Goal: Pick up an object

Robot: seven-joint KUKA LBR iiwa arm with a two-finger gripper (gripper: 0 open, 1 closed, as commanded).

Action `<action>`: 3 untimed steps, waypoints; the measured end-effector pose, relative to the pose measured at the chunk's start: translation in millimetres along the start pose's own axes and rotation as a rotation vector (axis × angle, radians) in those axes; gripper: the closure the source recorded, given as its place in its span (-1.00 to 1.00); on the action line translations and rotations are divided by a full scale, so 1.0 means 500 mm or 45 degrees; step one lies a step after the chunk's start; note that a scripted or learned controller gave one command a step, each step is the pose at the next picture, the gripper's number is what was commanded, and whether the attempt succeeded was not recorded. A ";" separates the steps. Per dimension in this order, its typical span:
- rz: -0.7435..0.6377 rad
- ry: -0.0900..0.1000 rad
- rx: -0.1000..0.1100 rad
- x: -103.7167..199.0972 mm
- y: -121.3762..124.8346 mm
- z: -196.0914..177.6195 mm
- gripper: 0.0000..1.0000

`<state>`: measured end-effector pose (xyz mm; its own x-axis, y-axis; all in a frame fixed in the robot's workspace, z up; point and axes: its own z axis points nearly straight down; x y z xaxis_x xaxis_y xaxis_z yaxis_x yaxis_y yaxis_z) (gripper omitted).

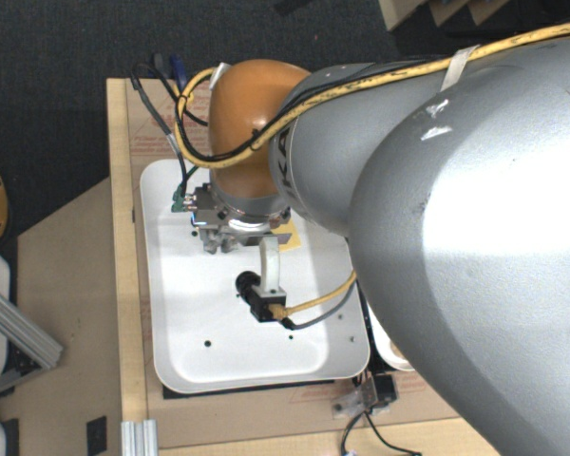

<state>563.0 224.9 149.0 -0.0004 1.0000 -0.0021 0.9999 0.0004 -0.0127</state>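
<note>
A grey arm (437,207) with one orange band (250,112) reaches from the right over one white bin (185,350). A second bin (391,354) shows as a sliver, mostly hidden beneath the arm. The gripper (223,240) hangs over the left bin's upper half; its own body hides whether it is spread or pinching, so that cannot be told. One small yellowish object (290,238) peeks out just right of it, mostly covered.
</note>
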 end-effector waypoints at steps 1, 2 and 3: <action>0.006 0.003 -0.020 -0.083 0.009 -0.097 1.00; -0.005 0.013 -0.042 0.003 0.065 -0.488 1.00; -0.002 -0.004 0.007 -0.001 -0.134 -0.239 1.00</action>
